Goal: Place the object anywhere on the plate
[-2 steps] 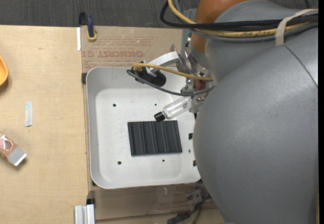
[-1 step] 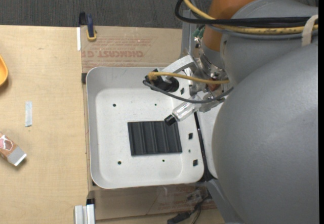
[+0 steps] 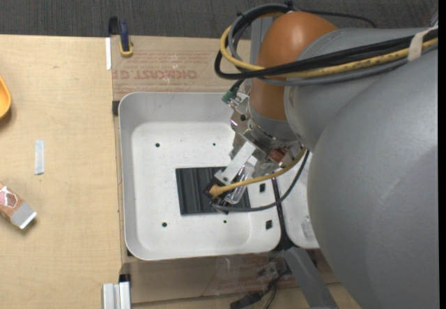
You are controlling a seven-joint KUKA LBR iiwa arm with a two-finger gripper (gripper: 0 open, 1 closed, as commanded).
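One dark flat ribbed object (image 3: 198, 190) lies on floor of white bin (image 3: 139, 161), partly under jaws (image 3: 226, 196). Looks thin, stiff, light; low profile, so edge pinch across short side likely best. Jaws' opening: cannot tell, nothing visibly held.

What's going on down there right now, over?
Claw low in the white bin, over a dark ridged slab. Grip unclear from here. Yellow cable crosses the claw; the grey arm covers the bin's right side.
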